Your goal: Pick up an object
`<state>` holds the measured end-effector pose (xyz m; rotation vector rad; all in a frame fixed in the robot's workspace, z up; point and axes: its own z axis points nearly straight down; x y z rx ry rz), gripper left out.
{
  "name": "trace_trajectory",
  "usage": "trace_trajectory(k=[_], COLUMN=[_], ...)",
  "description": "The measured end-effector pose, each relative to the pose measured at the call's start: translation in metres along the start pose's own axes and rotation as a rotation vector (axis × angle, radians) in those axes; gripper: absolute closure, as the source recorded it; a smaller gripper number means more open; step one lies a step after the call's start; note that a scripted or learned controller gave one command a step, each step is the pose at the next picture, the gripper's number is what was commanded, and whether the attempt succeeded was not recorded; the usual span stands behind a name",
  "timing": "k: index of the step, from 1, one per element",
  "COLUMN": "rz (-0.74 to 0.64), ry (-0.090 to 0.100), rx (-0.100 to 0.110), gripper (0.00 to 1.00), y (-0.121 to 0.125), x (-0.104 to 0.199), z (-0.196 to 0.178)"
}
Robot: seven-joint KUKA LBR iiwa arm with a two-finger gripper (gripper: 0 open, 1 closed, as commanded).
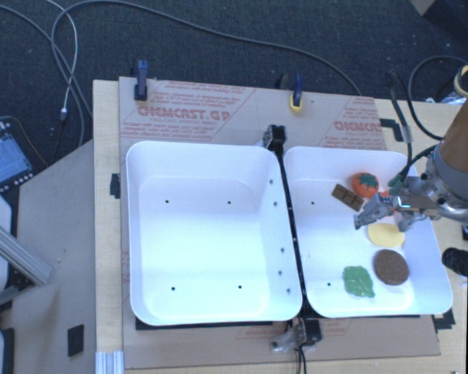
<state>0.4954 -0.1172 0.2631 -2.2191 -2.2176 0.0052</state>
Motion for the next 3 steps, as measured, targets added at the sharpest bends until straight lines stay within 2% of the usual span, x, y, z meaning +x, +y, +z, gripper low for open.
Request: trace_trajectory(k=[1, 2, 3], rz=[-0.001, -0.001, 0.0], ry=[-0.001, 0.0, 0.0], rx=[-0.006, 0.0, -0.002], gripper=[0.0, 0.0, 0.0], y=[0.001, 0.002, -0.006], x=[0.0, 0.0, -0.003], z=[-0.003, 0.06, 0.106])
